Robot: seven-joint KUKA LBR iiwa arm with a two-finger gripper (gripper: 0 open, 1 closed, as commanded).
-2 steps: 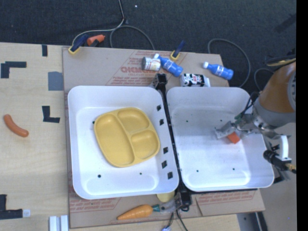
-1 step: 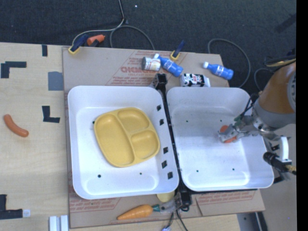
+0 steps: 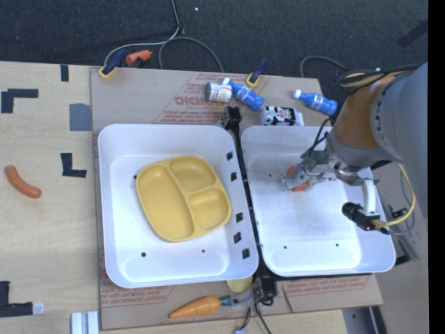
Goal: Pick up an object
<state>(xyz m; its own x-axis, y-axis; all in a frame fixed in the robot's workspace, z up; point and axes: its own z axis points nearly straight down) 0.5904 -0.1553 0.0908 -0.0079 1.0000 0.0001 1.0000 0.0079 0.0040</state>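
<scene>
Where arm reaches low into right bin (image 3: 389, 259) | hand (image 3: 297, 180) grip state unclear

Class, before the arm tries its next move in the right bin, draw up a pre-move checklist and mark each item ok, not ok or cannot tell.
1. Gripper is over the right bin: ok.
2. A target lies at the gripper: ok, a small orange object sits just under it.
3. Object is held between the jaws: cannot tell.
4. Yellow divided plate is out of the way, in the left bin: ok.
5. Carrot is reachable in a bin: not ok, it lies outside on the bench.
</scene>
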